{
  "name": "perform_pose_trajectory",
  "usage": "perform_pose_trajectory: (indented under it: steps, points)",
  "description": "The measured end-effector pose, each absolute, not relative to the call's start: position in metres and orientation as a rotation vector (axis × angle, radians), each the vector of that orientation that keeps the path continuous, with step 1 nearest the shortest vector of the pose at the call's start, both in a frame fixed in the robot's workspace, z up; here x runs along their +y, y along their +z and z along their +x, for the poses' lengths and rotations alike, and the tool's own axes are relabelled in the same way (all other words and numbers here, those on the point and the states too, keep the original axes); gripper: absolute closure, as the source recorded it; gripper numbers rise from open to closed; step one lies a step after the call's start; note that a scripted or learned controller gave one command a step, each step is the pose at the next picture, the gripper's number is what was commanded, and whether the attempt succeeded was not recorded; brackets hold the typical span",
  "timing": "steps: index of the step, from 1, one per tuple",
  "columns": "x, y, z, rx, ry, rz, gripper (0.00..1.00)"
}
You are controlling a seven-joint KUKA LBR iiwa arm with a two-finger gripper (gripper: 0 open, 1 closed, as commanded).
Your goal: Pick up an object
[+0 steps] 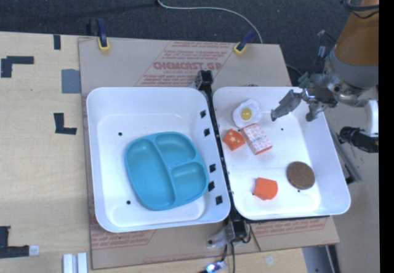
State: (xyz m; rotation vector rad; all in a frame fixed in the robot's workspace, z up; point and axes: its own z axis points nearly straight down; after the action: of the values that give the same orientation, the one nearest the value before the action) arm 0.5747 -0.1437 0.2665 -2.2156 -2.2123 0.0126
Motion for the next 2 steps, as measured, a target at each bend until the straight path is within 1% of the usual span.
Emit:
perform_pose_trajectory:
  steps: [1,2]
  points:
    - [-0.143,0.273,0.577,-2.223,0.002,-2.219,0.0]
    - [-0.145,0.229,0.575,-2.219,0.007,-2.218,0.0]
